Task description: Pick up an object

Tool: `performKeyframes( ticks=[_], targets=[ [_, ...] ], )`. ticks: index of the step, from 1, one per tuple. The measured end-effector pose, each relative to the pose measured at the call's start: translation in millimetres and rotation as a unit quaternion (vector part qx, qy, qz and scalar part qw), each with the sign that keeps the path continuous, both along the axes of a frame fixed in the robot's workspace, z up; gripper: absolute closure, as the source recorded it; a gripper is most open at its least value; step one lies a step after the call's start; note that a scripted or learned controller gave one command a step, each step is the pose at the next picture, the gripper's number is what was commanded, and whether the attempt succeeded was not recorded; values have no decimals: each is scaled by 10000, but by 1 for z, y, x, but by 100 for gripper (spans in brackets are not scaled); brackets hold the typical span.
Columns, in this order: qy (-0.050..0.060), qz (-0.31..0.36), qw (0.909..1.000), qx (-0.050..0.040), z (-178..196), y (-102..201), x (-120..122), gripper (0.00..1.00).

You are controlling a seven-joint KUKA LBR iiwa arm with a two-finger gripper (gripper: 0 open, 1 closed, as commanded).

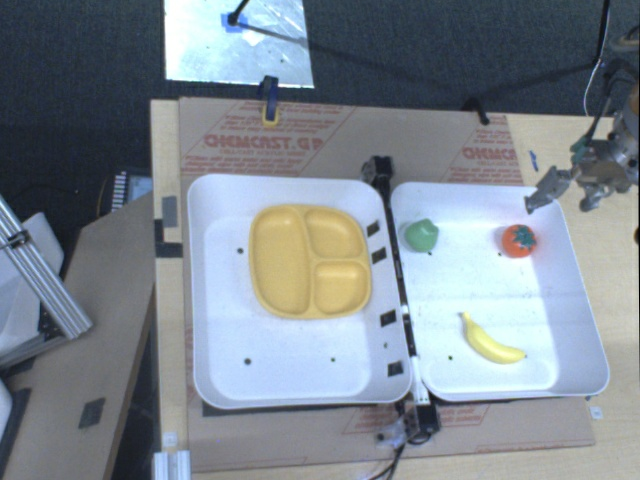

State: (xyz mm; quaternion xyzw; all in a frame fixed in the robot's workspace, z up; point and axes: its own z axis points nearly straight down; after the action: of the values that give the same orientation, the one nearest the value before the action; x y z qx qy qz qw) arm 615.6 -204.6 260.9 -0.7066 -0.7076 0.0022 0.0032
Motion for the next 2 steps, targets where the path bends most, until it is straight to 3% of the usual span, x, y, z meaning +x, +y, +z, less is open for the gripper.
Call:
performKeyframes(
  ticks=[1, 2],
  targets=[
    [-49, 12, 10000, -11, 6, 1, 2, 0],
    [-29, 0, 10000, -6, -42, 1, -7, 0]
  ],
)
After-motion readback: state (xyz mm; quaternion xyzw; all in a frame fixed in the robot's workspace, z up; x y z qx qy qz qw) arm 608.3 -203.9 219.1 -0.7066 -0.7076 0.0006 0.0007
